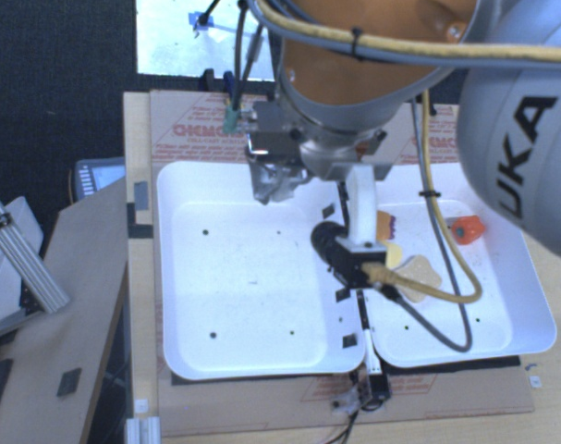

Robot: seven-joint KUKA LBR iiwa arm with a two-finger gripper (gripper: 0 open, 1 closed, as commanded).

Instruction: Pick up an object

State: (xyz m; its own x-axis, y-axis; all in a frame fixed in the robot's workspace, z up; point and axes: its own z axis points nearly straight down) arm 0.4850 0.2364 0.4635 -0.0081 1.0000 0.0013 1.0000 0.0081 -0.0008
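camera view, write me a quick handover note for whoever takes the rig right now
Pincer: at the far edge of the left bin; whether its fingers are open or shut cannot be told.
Things: an orange object, a tan piece and a small yellow piece lie in the right bin, beside the arm.
Done: no pick visible.
Left: pick up an object.
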